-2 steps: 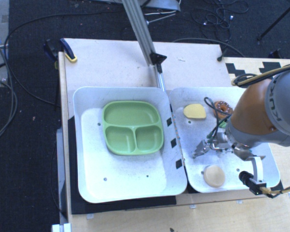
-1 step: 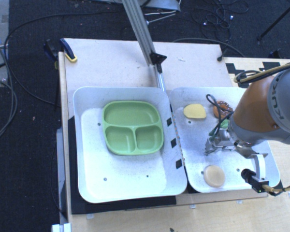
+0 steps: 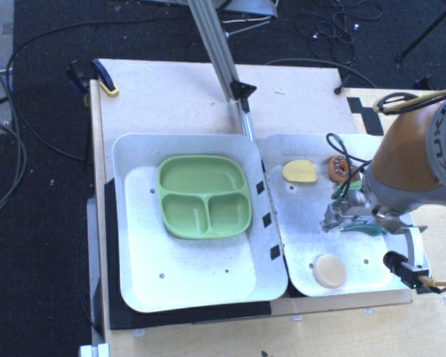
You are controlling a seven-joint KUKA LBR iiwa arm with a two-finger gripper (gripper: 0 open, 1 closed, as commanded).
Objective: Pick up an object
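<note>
Right bin (image 3: 297, 199) holds three loose items: yellow piece (image 3: 299, 172) at the far side, orange ring-like item (image 3: 338, 169) just right of it, pale round disc (image 3: 330, 271) at the near edge. Pincer (image 3: 336, 218) sits low over the bin's right half, between ring and disc, apart from all three. Teal thing (image 3: 364, 228) right beside its tip; grasped or not, can't tell. Green divided tray (image 3: 205, 196) in left bin (image 3: 134, 274).

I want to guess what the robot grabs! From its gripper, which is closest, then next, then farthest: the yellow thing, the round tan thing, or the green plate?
From the gripper:
1. Round tan thing, just below it and the yellow thing, up-left: too close to call.
2. Green plate, in the left bin.
</note>
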